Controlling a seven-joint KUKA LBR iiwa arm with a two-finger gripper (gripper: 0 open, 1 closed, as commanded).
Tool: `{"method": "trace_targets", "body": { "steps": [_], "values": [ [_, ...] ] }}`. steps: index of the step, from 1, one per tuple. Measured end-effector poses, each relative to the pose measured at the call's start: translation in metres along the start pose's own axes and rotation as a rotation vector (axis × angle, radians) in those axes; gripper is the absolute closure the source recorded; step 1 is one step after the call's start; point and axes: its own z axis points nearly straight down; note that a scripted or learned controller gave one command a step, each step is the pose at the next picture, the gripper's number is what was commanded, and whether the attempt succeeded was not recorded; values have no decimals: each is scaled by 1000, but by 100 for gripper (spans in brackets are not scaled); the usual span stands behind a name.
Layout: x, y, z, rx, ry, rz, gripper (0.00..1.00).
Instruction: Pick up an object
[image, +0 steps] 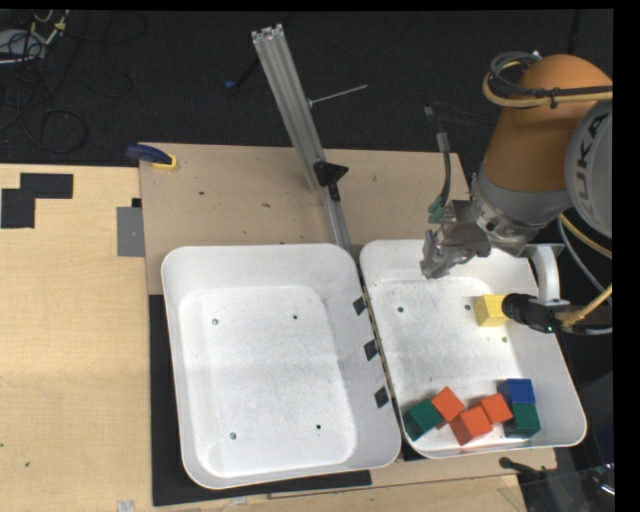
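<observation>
Six small blocks lay in the right-hand bin (400, 262), and we took them as the candidates for picking. One was a yellow block (489, 310), a plain cube sitting alone near the bin's right wall. The other five were bunched along the near edge: a green block (423, 416), an orange block (448, 403) touching it, a second orange block (471, 425), a third orange block (496, 408) just beside that, and a blue block (518, 391) resting against a dark green block (523, 420) in the corner.

We saw the claw (437, 264) hanging over the far part of that same bin, below the grey arm (590, 160) with its orange band (545, 110). We could not tell how its jaws stood, as the tip was dark and too small to read. Nothing showed between them.

From the claw, the yellow block lay to the right and somewhat nearer the camera, apart from it. The cluster of five lay well apart from the claw, towards the near rim of the bin, with the green and first orange blocks almost straight below it in the view and the blue and dark green ones off to the right.

To the claw's left sat the left-hand bin (190, 270), both bins resting on the desk (230, 200).
</observation>
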Motion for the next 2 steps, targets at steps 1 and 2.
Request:
{"method": "trace_targets", "body": {
  "steps": [1, 2],
  "values": [
    [52, -7, 15, 1, 0, 0, 100],
    [104, -17, 22, 1, 0, -1, 100]
  ]
}}
